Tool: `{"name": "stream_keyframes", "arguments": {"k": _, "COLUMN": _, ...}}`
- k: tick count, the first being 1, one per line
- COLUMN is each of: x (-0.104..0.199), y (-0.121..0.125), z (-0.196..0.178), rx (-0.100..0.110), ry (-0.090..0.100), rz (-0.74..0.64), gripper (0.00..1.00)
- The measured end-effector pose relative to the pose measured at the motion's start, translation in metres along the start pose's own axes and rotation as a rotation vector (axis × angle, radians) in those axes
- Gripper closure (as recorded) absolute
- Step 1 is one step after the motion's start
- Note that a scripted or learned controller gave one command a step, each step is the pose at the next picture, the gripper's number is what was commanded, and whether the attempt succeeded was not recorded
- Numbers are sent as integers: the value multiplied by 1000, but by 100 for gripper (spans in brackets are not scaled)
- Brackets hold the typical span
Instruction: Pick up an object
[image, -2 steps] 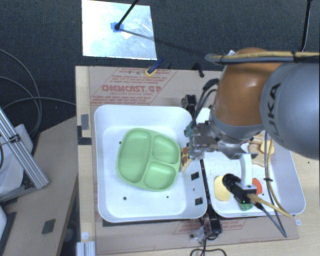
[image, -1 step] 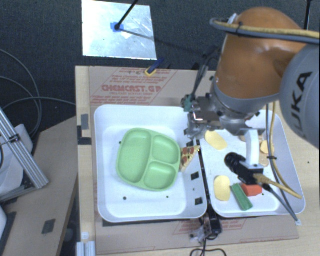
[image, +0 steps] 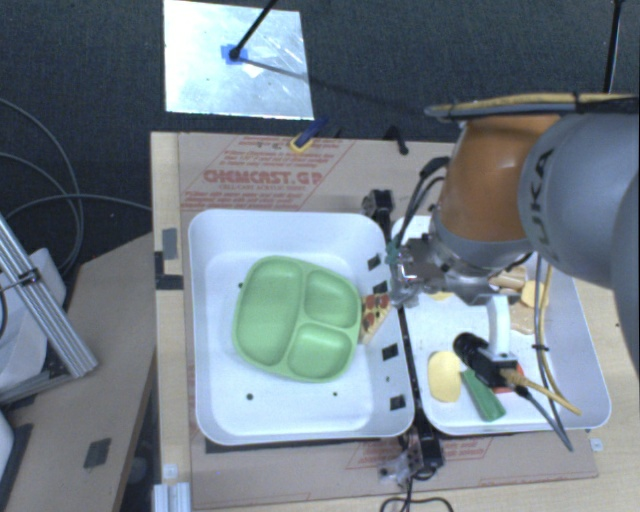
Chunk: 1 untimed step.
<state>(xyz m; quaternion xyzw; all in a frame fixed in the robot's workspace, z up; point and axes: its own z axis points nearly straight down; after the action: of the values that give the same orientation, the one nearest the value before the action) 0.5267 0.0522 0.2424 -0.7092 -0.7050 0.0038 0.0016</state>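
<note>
1. On my feed, two shallow white bins sit side by side on a sheet of red-printed cardboard (image: 262, 172) that lies on the desk (image: 115, 300).
2. The left bin (image: 215, 400) holds a green divided plate (image: 296, 318). It has three compartments, lies flat and sits roughly in the middle of the bin.
3. A small pizza-slice piece (image: 375, 313) sits at the left bin's right wall, just beside the plate's right edge, between the plate and the divide that separates the two bins.
4. The arm (image: 560, 190), grey with its orange band, reaches in from the right and covers the far part of the right bin (image: 590, 395).
5. The gripper (image: 407, 282) is down over the divide between the bins, just up and to the right of the pizza-slice piece. It is close to that piece, but I cannot tell whether they touch.
6. The wrist hides the gripper's tips from me, so I cannot tell whether it is apart, together or clamped on anything.
7. In the near-left part of the right bin lies a rounded yellow piece (image: 444, 376), with a green stick (image: 486, 401) lying tilted just beside it on its right.
8. Further back in that bin, a pale tan piece (image: 522, 316) shows at the edge of the arm, partly hidden by it.
9. All of these pickable pieces rest in the bins.
</note>
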Motion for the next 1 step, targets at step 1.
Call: {"name": "stream_keyframes", "arguments": {"k": 1, "x": 4, "y": 1, "z": -18, "rx": -11, "ry": 4, "rz": -11, "gripper": 100}}
